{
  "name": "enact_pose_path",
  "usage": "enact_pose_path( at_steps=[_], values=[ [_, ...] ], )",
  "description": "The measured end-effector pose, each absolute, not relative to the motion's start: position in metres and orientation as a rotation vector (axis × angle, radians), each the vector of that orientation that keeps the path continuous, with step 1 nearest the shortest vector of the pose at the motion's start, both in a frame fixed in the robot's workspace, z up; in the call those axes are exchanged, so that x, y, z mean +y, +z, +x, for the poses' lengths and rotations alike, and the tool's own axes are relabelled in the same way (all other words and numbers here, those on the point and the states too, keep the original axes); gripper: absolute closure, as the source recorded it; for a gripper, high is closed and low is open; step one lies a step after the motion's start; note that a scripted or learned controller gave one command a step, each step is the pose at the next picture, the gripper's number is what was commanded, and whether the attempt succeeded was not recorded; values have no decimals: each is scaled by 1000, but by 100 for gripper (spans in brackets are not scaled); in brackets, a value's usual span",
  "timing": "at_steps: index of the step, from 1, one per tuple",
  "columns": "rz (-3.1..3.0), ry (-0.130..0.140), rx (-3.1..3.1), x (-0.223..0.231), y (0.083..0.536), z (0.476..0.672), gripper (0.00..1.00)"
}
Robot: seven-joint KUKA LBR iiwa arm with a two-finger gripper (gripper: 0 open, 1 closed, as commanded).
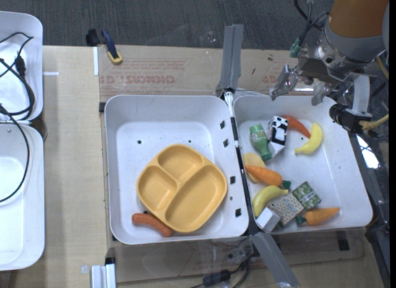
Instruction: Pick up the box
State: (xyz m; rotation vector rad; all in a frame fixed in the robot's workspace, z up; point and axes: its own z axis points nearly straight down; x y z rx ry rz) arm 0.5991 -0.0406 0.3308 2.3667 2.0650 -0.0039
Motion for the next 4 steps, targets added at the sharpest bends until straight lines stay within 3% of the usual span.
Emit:
enact_pose_path(
  at_steps=[1, 2, 3, 4],
  values=[
    [2254, -6, 2192, -41, 190, 555, 0],
    [2334, -4, 2102, -139, 305, 560, 0],
    [2356, -7, 2083, -69, 190, 570, 0],
    [2050, -2, 2378, -138, 305, 527, 0]
  ],
)
